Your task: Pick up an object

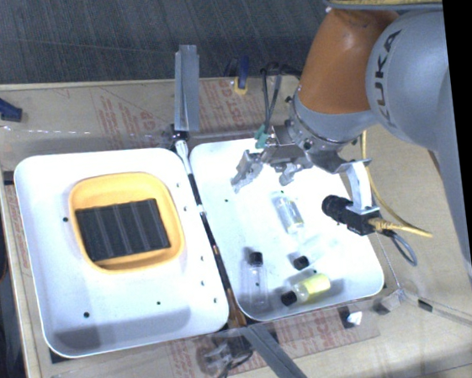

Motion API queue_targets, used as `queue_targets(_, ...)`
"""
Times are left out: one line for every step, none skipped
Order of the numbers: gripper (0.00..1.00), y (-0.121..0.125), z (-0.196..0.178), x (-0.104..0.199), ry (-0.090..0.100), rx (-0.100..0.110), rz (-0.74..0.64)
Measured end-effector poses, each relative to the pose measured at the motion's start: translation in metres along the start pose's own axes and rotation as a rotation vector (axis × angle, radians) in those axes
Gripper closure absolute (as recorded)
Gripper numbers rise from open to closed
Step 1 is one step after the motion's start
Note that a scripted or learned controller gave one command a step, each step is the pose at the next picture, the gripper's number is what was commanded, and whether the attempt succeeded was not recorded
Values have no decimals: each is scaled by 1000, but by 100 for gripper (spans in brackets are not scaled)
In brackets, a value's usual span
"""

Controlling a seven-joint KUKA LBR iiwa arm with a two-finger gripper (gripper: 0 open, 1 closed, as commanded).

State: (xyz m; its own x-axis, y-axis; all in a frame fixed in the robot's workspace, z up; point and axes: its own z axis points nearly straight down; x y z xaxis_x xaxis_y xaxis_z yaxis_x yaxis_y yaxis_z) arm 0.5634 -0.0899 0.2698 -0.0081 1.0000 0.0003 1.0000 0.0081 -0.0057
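My gripper (265, 172) hangs over the back part of the right bin (360, 276), its fingers spread apart with nothing between them. A clear small bottle (288, 213) lies just in front of it on the bin floor. Nearer the front lie a clear vial with a black cap (254, 268), a small black-capped piece (300, 262), and a yellow bottle with a black cap (309, 287). None of these touch the gripper.
The left bin (64, 314) holds a yellow tray with a dark ribbed insert (124, 229). A metal bar (185, 88) stands at the back between the bins. A black cylinder on the arm's mount (345, 214) overhangs the right bin's right side.
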Motion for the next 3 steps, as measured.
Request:
queue_targets(0, -36, 43, -77, -1, -2, -21)
queue_targets(0, -38, 132, -120, 0, 0, -56)
queue_targets(0, -42, 179, -119, 0, -1, -113)
